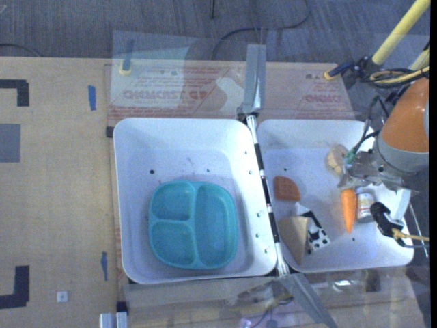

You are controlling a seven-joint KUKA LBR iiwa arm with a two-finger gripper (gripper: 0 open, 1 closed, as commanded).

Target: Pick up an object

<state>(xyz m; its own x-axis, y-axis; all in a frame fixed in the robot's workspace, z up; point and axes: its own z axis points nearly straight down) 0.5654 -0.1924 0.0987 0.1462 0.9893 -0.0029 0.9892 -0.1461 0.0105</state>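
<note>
Here, I look down at a slant on a desk (54, 203) carrying two white bins side by side. The left bin (136, 149) holds a teal divided plate (193, 224). The right bin (300, 145) holds the loose things: an orange carrot (348, 209) lying near to far, a brown piece (287, 188) just left of it, a tan wedge (293, 234) beside a small black-and-white item (317, 236) at the near side, and a pale lump (335, 160) farther off. My arm (407, 132) comes in from the right, its wrist over the right bin's right side, just above the carrot's far end. I cannot tell how the jaws stand, as the wrist hides them. The carrot looks like the handiest target. To do this well, I would centre over its middle, turn the jaws across its narrow width, and descend straight, keeping clear of the bin wall and the clutter to its right.
</note>
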